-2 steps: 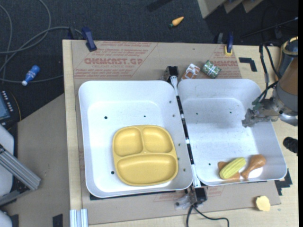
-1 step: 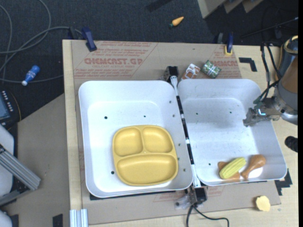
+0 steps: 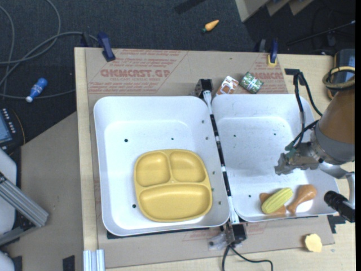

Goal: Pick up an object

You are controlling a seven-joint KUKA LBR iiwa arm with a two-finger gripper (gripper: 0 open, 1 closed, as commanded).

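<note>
The hand [image 3: 285, 167] hangs low over the right bin [image 3: 254, 129]; whether it grips anything, I cannot tell. Just below it lie a corn cob [image 3: 276, 200] and a drumstick [image 3: 302, 197], touching. Far off, a yellow plate [image 3: 172, 184].

Robotics lab: clamped cardboard bench [image 3: 141, 72], twin white bins [image 3: 113, 129], loose cables [image 3: 34, 21], dark carpet.

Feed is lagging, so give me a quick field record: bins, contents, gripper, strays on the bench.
left bin: yellow tray
right bin: corn and drumstick at near right corner, touching
gripper: over right bin, above the corn; nothing seen in it
bench behind bins: can, small carton
bench front right: yellow piece
</note>
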